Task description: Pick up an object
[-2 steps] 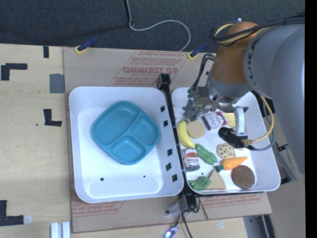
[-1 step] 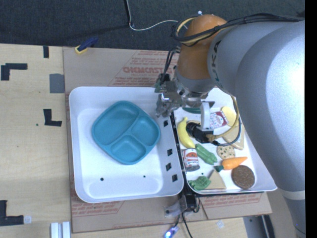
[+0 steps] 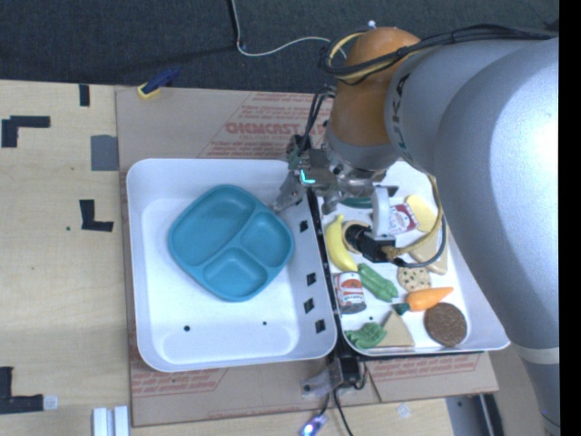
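Observation:
My gripper (image 3: 307, 182) hangs over the wall between the two bins, at the back, just past the far right rim of a blue divided plate (image 3: 231, 242) that lies in the left bin (image 3: 150, 271). Below the gripper, along the left side of the right bin (image 3: 481, 334), lie a yellow banana (image 3: 338, 243) and a small can with a red label (image 3: 350, 291). A green vegetable (image 3: 377, 282), an orange carrot (image 3: 427, 298) and a round brown cookie (image 3: 446, 323) lie nearer the front. The wrist hides the bin's back part.
A red and white packet (image 3: 399, 218), a cracker (image 3: 413, 277), a leafy green piece (image 3: 366, 336) and a pale wedge (image 3: 397, 332) crowd the right bin. The big grey arm covers the view's right side. A white cable (image 3: 272, 48) trails behind the bins.

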`<move>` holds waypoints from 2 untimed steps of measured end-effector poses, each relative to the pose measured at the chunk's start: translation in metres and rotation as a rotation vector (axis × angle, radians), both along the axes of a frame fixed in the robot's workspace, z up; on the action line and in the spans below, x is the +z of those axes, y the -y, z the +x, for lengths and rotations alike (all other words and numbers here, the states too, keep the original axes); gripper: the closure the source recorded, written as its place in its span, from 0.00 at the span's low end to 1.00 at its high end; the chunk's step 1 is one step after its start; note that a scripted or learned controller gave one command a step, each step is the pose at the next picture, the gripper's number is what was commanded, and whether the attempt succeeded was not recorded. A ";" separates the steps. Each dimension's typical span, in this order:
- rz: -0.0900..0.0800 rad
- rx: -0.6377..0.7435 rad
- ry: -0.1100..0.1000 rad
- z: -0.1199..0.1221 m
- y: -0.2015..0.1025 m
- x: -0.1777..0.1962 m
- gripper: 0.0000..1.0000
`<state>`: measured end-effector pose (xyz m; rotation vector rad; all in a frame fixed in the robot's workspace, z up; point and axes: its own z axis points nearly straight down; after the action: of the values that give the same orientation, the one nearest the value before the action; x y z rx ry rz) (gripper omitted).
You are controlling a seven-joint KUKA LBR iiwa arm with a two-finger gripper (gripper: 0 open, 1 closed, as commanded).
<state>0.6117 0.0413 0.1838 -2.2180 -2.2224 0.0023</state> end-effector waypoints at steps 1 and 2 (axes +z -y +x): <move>0.005 0.007 0.013 -0.038 -0.058 0.135 0.00; -0.002 0.003 0.000 -0.037 -0.054 0.136 1.00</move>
<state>0.5743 0.0954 0.3195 -2.2158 -2.2261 0.0044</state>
